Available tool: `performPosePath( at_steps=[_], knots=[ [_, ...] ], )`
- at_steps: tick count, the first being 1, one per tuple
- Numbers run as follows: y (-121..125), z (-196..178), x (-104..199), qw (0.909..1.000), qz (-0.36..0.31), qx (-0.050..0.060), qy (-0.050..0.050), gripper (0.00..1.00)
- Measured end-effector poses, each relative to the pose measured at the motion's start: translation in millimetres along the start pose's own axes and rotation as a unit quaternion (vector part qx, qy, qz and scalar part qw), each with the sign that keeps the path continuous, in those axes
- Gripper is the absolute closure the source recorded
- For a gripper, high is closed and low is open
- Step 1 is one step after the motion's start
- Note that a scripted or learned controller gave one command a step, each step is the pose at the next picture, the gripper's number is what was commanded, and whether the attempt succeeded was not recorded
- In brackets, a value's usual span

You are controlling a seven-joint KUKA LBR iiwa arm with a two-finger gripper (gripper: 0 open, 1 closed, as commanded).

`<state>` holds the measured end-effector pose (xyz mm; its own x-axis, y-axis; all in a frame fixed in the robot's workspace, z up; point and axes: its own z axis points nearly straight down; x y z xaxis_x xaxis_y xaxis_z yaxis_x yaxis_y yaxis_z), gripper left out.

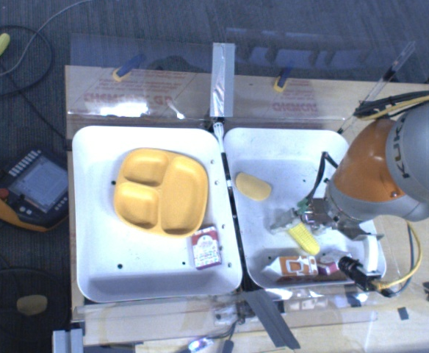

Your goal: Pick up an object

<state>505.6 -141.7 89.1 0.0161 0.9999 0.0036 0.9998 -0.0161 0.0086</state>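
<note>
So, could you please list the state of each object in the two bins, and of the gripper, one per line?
Yellow divided tray: lying flat, open side up, in the left bin.
Small red box: lying flat by the tray's near corner.
Yellow oval piece: lying loose in the right bin.
Toy corn cob: lying tilted, beside the gripper.
Ketchup bottle: on its side.
Gripper: low in the right bin; hold unclear.

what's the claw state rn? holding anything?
Claw: low in the right bin, right above the yellow corn cob. Open or shut cannot be told, and no grasp is visible.
</note>
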Motion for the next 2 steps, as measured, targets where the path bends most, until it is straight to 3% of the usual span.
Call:
performPosePath(
  at_steps=[1, 2],
  knots=[
    [1.4, -7.4, -0.5, 1.0000, 0.001, 0.000, 0.000, 1.00],
    [23.2, -91.2, 70.8, 0.9895, -0.144, 0.007, 0.000, 1.00]
  ],
)
